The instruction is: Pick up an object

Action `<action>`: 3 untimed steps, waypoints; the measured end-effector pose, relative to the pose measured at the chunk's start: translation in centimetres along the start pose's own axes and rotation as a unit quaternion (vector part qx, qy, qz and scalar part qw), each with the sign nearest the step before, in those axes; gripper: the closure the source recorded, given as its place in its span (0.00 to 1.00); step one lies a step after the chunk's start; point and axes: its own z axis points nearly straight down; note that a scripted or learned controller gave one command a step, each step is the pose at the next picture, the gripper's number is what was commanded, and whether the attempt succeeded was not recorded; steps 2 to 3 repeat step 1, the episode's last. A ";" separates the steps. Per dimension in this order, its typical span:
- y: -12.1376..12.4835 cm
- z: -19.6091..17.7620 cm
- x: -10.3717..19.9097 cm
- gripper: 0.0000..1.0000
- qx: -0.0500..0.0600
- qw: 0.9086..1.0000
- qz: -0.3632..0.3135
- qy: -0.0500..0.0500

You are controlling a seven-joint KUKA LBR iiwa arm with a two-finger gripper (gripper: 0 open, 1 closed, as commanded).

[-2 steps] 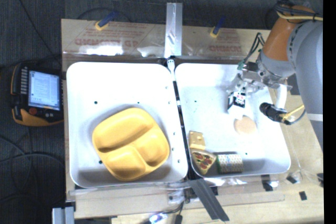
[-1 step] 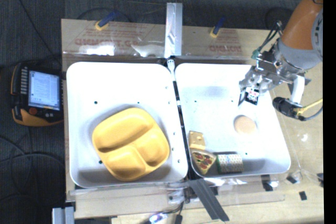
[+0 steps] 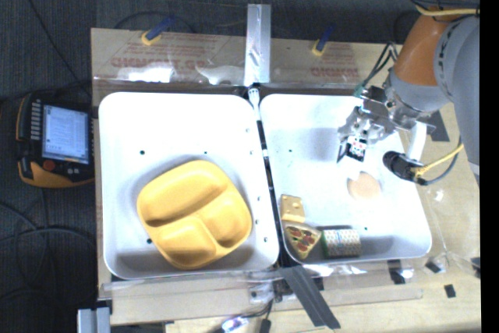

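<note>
1. Dark carpet with loose cables surrounds a wooden bench (image 3: 117, 51) bearing two shallow white bins side by side.
2. Nothing appears lifted yet, so the pick seems undone. The likeliest target, a pale round disc (image 3: 363, 186), lies flat on the right bin (image 3: 312, 117) floor, just below the gripper (image 3: 355, 147).
3. I cannot tell whether the gripper is released or clenched; it hovers above the bin with nothing visible in it.
4. A pizza-slice toy (image 3: 300, 238) and a small can (image 3: 341, 242) lie along that bin's near edge.
5. The left bin (image 3: 125, 121) holds a yellow divided tray (image 3: 195, 213).
6. A handheld control pendant (image 3: 56, 138) rests on the floor at far left.
</note>
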 end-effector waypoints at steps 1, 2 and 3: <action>-2.4 -6.1 -1.9 1.00 0.000 1.000 -0.001 0.001; -2.4 -6.1 -1.9 1.00 0.000 1.000 -0.001 0.001; -2.4 -6.1 -1.9 1.00 0.000 1.000 -0.001 0.001</action>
